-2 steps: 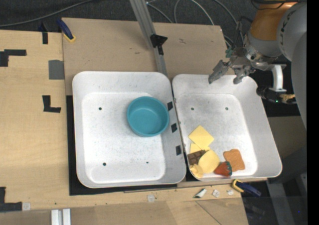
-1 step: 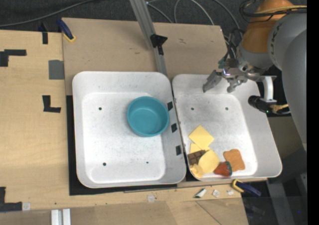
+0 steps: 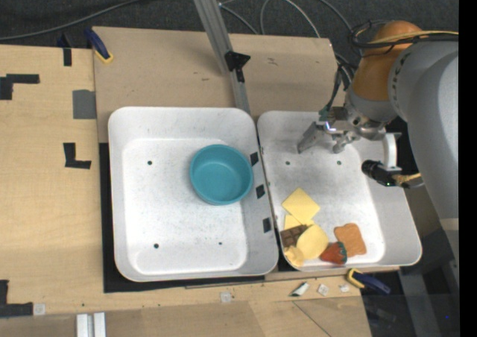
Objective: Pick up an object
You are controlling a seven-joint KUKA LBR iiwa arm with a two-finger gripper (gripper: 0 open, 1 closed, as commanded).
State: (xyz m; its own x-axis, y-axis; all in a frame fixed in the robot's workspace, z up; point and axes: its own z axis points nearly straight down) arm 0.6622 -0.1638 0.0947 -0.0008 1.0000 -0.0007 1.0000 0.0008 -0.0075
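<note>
Jaws spread apart and holding nothing, the gripper point(image 3: 325, 142) hangs over the far part of the right bin point(image 3: 387, 224).

The two fingers point(image 3: 306, 139) splay outward above bare white floor, well apart from the objects. Those sit in a cluster at the bin's near end: a yellow square point(image 3: 301, 204), a second yellow piece point(image 3: 312, 241) just below it, a brown block point(image 3: 291, 235) touching them, an orange piece point(image 3: 351, 238) to the right and a red bit point(image 3: 334, 253) beside it. A teal bowl point(image 3: 220, 173) sits upright in the left bin point(image 3: 138, 179), toward its right side.
</note>
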